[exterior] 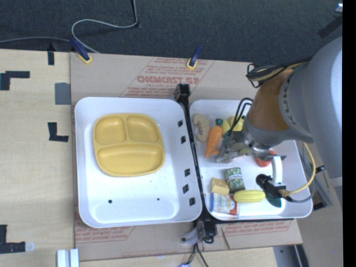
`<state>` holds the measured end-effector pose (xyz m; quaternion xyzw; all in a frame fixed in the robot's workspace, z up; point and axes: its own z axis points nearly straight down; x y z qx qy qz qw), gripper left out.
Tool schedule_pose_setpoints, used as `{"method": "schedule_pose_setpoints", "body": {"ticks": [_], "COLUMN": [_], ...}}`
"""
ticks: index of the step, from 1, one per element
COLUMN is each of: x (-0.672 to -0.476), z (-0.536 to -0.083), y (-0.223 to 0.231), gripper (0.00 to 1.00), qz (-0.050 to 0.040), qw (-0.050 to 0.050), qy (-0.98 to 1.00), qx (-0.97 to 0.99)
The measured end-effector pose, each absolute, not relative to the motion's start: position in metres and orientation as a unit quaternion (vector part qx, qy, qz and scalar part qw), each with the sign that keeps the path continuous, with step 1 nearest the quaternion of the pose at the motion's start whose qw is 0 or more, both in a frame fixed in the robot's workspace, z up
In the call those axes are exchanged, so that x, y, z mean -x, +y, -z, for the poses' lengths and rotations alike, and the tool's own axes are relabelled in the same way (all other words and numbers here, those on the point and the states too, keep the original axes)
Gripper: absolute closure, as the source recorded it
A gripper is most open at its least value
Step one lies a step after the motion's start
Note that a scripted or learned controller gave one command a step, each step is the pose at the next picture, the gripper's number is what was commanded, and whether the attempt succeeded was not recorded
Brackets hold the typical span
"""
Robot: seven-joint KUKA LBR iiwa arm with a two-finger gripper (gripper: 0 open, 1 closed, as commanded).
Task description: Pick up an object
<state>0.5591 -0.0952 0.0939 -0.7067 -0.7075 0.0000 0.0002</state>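
Desk (33, 149) with two white bins; arm reaches from the right into the right bin (297, 207).
Tool (227, 152) low beside a carrot (213, 142) that stands nearly upright in view; its grip cannot be told.

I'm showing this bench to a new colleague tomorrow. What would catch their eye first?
Probably the yellow divided tray lying alone in the left bin. Next, the bulky grey arm reaching into the right bin, its end effector down beside an orange carrot, with a yellow banana nearer the front.
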Motion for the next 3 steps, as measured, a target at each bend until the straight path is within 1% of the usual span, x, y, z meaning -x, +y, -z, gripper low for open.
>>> {"method": "schedule_pose_setpoints", "body": {"ticks": [1, 2, 3], "x": [-0.5591, -0.5588, -0.5588], "z": [-0.0938, -0.1022, -0.1021], "y": [-0.0951, -0.0942, -0.0941], "gripper": [0.0, 1.0, 0.0], "qz": [0.0001, -0.0002, -0.0002], "qw": [0.0, 0.002, 0.002], "qy": [-0.708, -0.708, -0.708], "qx": [0.707, 0.706, 0.706]}}
